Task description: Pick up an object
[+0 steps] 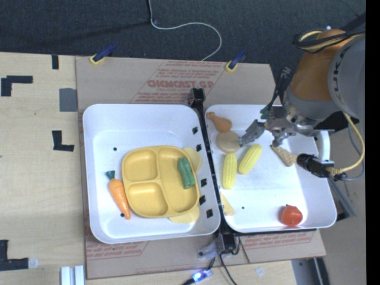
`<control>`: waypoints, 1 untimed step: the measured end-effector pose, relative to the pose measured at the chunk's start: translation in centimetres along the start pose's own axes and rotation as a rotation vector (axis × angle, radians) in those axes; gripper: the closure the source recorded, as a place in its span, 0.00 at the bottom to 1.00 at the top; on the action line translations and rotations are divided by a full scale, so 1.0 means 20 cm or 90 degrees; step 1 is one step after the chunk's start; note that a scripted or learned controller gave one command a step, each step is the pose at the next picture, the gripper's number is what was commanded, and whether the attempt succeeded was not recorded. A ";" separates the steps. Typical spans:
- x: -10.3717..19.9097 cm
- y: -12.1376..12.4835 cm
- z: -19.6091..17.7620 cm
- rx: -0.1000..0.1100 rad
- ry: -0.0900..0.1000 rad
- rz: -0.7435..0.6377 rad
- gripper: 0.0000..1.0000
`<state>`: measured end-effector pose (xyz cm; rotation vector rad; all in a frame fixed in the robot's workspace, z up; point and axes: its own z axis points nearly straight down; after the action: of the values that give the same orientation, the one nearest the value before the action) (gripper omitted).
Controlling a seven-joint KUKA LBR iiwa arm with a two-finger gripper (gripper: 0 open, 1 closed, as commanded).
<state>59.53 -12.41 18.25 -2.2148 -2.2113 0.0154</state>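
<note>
Two corn cobs (250,158) side by side, mid right bin (314,209) | claw (265,135) spread wide, empty, above them | tomato (291,215) at near corner | carrot (119,197) beside yellow tray (142,186), left bin (98,159)

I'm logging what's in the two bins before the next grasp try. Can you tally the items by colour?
Yellow: 3 - divided tray, two corn cobs
Orange: 1 - carrot
Green: 1 - long vegetable
Red: 1 - tomato-like piece
Tan or brown: 3 - drumstick-like piece, round bun-like piece, small piece by the gripper
Total: 9
</note>
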 end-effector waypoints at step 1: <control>0.00 0.02 -0.04 -0.008 -0.001 -0.002 0.00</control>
<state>59.85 -12.40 18.97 -2.2192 -2.2218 0.0026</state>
